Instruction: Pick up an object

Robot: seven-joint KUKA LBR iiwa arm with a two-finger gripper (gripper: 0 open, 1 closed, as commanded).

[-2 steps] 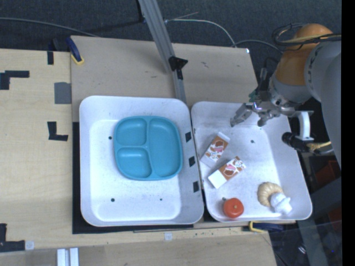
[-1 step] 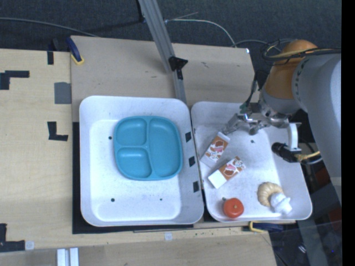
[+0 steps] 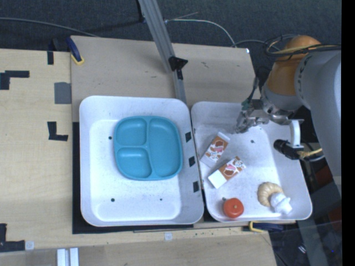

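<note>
Pincer: you see the pincer (image 3: pixel 244 123) hanging over the far end of the right bin (image 3: pixel 297 204), beside its far rim; whether it is apart or together, you cannot tell, since the metal parts blur into one small cluster. Nothing shows between its tips.

Arm: the grey arm (image 3: pixel 321 87) with its orange band reaches in from the right and bends down over the bin, which puts the wrist above the objects rather than beside them.

Nearest target: the small carton (image 3: pixel 215 148) with a red and white print lies flat just nearer to you than the pincer, close to the wall shared with the left bin.

Second carton: a similar carton (image 3: pixel 226 172) lies at a slant near the middle, apart from the first.

Other objects: a red, tomato-like ball (image 3: pixel 233 207) sits at the near rim; a tan pastry-like toy (image 3: pixel 269 192) touches a small white piece (image 3: pixel 282 204) in the near right corner.

Left bin: the left bin (image 3: pixel 91 165) holds a blue divided plate (image 3: pixel 148 147), lying flat and well apart from the pincer.

Worktop: the worktop (image 3: pixel 33 148) carries both bins side by side.

Judgement: you are likely at the approach stage, nothing lifted yet. The first carton is the closest candidate, but it lies flat near the wall, so a descent could easily skid off its face.
</note>
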